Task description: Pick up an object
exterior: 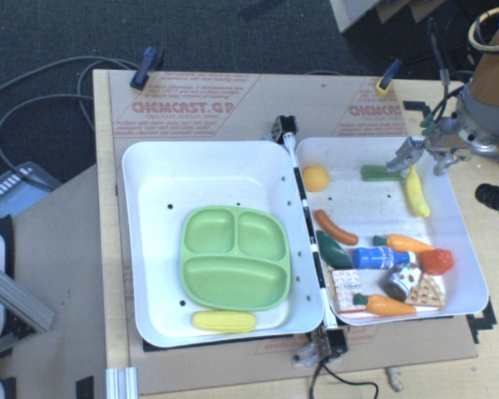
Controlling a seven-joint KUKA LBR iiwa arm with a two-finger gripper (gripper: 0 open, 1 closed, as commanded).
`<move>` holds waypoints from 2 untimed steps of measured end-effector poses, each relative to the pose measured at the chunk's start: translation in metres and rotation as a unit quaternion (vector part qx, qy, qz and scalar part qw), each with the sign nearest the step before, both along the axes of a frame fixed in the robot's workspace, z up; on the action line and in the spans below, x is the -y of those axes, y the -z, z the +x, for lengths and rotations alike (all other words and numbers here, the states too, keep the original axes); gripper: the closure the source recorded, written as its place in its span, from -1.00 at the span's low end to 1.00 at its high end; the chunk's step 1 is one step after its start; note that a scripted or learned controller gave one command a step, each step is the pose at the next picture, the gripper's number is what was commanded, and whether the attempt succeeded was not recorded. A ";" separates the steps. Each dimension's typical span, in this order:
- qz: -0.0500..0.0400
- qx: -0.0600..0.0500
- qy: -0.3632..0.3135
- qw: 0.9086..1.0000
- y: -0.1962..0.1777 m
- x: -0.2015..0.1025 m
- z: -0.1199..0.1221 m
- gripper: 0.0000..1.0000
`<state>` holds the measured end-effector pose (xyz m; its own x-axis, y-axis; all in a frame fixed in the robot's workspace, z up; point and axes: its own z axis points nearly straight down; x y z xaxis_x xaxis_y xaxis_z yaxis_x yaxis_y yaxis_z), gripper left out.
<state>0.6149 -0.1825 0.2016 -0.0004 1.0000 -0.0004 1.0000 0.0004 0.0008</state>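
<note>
So the bench (233, 98) is a tan board with red lettering printed across the top, and two blue clamps sit at its far edge. On it are two shallow white bins side by side.

The left bin (150, 173) has a big green divided plate (234, 258) sitting in the middle, three compartments, and a yellow corn cob (224, 321) lying just beside its near edge.

The right bin (466, 264) is where all the clutter is. Toward the near end there's a pile packed close together: a blue bottle (382, 258) lying on its side, a red tomato (437, 261) just beside it, an orange carrot (408, 243) right above the bottle, another carrot (390, 306) at the near edge, a waffle-looking piece (428, 292) and a small printed box (346, 287). A hot dog sausage (335, 228) lies at a slant near the left wall, with a dark green thing touching it. An orange ball (315, 178) sits apart at the far left corner.

The arm comes in from the right, and the gripper (422, 158) is down at the bin's far right end with its fingers spread apart, nothing between them. A yellow banana (415, 194) lies right under it, and a green flat piece (374, 173) is just beside it on the left.
</note>
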 end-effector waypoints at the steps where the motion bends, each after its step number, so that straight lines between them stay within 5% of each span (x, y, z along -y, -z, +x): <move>1: 0.000 0.000 0.000 1.000 0.081 0.041 0.030 -1.00; 2: 0.005 0.000 -0.003 1.000 0.117 0.035 0.012 -1.00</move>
